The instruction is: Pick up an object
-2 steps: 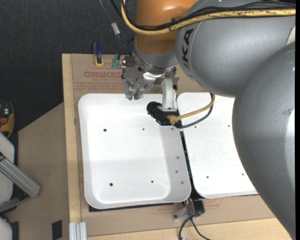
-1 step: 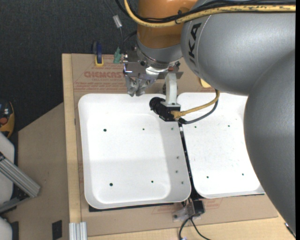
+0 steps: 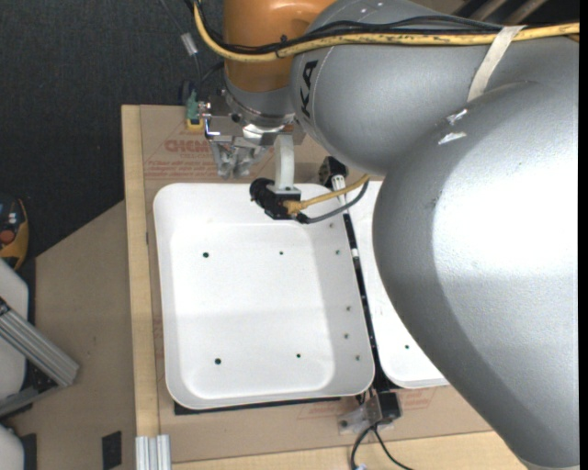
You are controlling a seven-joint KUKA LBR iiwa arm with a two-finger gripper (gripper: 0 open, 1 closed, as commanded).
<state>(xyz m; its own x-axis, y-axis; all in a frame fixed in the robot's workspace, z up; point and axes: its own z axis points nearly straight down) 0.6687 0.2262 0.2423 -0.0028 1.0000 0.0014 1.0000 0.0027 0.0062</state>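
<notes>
Camera view: red printed lettering (image 3: 188, 145) runs across the far left of the bench (image 3: 138, 275), too blurred to read; more red print (image 3: 322, 409) lies along the near edge of the bench and is just as unclear; on the grey arm (image 3: 478, 229), dark letters (image 3: 307, 81) sit partly in sight and seem to end in "KA".

Where the object to be picked lies cannot be told, nor how it looks; the arm covers most of the right bin (image 3: 404, 363), leaving a near-left corner of it bare and white.

The gripper (image 3: 234, 163) hangs under the orange band (image 3: 266, 23), over the bench just beyond the far rim of the left bin (image 3: 170, 275), towards that bin's far middle; whether it is released or clenched cannot be told, and nothing can be made out in it.

The left bin is shallow, white, with rounded corners; small dark dots (image 3: 206, 255) mark its floor, and a few more run down its right wall; a shadow falls across its far half.

A thin black strip (image 3: 358, 275) runs between the two bins; a small black connector with a cable (image 3: 381, 408) sits at the near edge of the bench, below that gap; off the bench to the left stand an aluminium rail (image 3: 37, 347) and an orange and black thing (image 3: 9, 234), on dark floor.
</notes>
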